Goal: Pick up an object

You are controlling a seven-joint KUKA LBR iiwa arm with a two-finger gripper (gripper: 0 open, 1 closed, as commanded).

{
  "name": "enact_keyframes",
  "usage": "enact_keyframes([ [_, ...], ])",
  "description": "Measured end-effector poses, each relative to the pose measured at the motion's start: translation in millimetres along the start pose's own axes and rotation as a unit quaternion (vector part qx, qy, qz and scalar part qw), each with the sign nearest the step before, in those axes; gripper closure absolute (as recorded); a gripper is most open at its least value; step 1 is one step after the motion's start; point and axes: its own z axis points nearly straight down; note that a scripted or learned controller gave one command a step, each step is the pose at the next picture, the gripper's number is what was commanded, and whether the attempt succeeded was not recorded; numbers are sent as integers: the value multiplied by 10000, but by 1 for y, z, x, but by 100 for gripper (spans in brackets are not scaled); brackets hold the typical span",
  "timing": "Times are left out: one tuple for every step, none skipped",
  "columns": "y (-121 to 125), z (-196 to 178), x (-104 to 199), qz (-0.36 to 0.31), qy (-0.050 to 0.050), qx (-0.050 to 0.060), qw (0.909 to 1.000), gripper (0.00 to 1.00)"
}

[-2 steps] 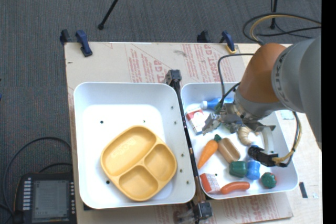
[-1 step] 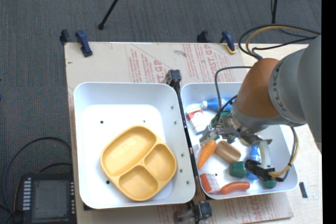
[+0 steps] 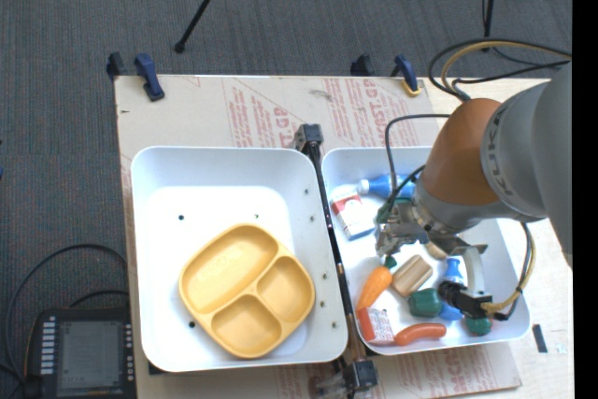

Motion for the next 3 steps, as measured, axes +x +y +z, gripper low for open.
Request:
enact_keyframes([
  [0,0,0,0,0,4,10000,0],
  [-77,10,-21,-15,-5,-1,10000,0],
  [-73,-1,-21,13,-18,-61,10000,100],
])
